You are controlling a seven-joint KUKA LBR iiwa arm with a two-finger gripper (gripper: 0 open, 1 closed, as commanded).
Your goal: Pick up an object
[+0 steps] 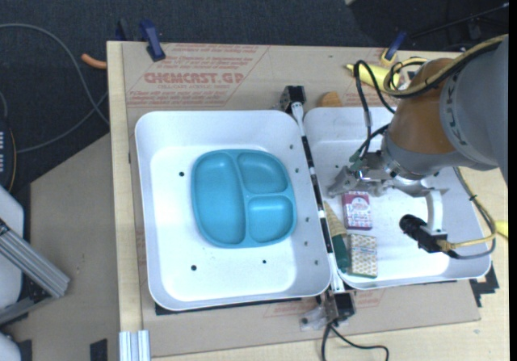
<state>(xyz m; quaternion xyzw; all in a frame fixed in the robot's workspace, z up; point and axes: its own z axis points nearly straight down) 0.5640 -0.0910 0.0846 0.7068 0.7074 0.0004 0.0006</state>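
A small pink box (357, 211) lies flat on the floor of the right bin (456, 269), towards that bin's left wall, and everything else is placed from it; the gripper (349, 182) hangs just beyond the pink box, on its far side as the camera sees it, with metal parts reaching towards the wall between the bins; nothing is seen gripped in it, and whether it is open or closed cannot be told from this angle, nor whether it touches the box; the grey arm (477, 109) with its orange band (420, 121) rises behind and to the right of the pink box and hides the far part of the bin floor; just nearer the camera than the pink box, almost touching its near edge, lies a patterned packet (363, 254), flat and slightly turned; to the left of that packet, and so near-left of the pink box, a narrow dark green thing (340, 248) lies along the bin wall, too small to make out; well to the left of the pink box, across the wall, the left bin (161, 270) holds a blue divided plate (242, 196) near its middle, upright with its three compartments facing up; both bins sit on a bench (121, 190) covered by brown board with red printing, and a blue clamp (151, 39) grips the board's far edge, far to the upper left of the pink box.
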